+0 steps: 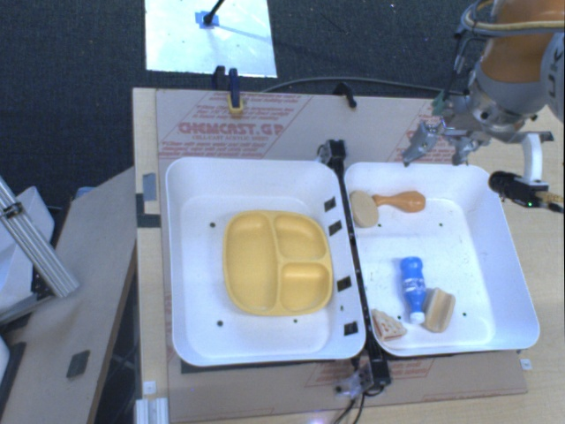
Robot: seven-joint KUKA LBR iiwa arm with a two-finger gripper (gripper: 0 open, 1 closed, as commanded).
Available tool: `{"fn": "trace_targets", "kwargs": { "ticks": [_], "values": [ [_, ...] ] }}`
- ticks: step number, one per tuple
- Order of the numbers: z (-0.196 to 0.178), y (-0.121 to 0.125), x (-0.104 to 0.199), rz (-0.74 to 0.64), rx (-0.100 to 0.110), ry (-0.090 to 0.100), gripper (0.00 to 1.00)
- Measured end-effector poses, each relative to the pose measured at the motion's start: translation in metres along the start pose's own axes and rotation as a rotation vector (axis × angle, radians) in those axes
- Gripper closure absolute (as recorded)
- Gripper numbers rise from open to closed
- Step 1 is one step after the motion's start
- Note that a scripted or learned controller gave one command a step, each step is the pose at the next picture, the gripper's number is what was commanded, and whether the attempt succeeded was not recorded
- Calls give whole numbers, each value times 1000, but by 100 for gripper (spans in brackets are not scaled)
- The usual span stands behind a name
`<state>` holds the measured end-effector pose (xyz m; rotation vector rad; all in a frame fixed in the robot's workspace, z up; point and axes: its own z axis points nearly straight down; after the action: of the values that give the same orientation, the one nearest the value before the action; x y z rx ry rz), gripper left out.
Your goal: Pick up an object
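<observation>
Bench [221, 117]: carries two shallow white bins side by side, touching along a middle seam.
Left bin [190, 237]: holds a yellow divided plate [276, 261], lying flat near its centre.
Right bin [494, 263]: holds four small things, all well apart from the plate.
Arm [521, 34]: grey and orange, reaching in from the right, above the right bin's far rim.
Tool [441, 148]: hangs over the far rim of the right bin, its two fingers spread apart, nothing between them.
Wooden spoon [387, 205]: nearest the tool, at the far left of the right bin; long axis runs left to right, round bowl end against the middle seam, handle pointing right.
Blue bottle [411, 287]: lies on its side, long axis running far to near, white cap at the near end.
Tan block [439, 310]: just beside the bottle's cap end, on its right.
Wedge-shaped piece [387, 324]: at the near left corner, near the bottle's cap.
</observation>
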<state>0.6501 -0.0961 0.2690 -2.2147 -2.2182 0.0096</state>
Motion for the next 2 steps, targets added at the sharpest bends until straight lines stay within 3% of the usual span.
{"fn": "trace_targets", "kwargs": {
  "ticks": [1,2],
  "values": [
    [-7,2,0,-2,-11,-1,0],
    [53,5,7,-4,-8,-1,0]
  ]
}}
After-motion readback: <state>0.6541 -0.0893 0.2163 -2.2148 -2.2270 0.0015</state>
